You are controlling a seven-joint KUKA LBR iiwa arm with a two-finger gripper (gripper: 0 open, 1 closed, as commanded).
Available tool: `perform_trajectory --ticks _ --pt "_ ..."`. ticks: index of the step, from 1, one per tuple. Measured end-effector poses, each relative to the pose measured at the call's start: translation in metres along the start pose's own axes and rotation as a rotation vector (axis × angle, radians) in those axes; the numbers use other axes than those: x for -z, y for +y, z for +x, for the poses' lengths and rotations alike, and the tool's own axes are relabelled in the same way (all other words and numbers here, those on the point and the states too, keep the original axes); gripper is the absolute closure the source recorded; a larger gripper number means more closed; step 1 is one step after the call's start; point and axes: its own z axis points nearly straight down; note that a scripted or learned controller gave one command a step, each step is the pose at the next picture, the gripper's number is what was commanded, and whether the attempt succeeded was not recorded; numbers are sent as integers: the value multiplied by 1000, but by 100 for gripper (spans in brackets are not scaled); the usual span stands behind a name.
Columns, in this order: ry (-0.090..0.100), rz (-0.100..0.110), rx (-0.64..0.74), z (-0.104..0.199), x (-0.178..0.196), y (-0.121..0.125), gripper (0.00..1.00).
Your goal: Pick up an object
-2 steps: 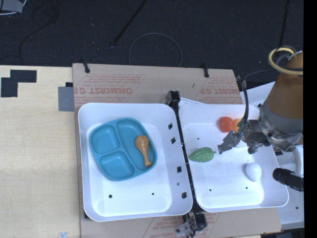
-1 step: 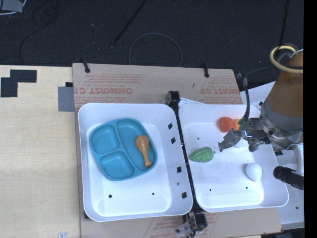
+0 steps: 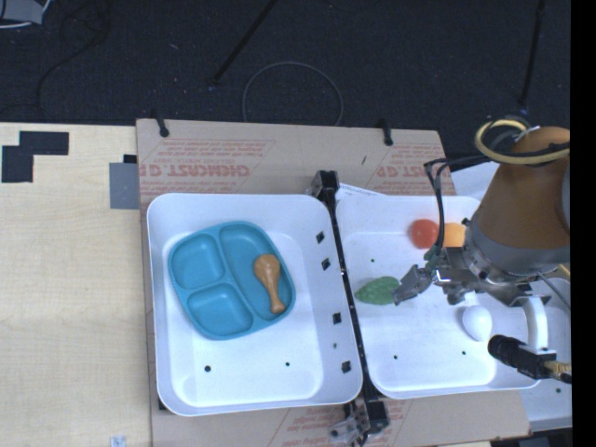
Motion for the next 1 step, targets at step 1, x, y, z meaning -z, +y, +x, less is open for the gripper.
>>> perform_trajectory --ticks 1 --pt "0 3 -1 4 -64 2 0"
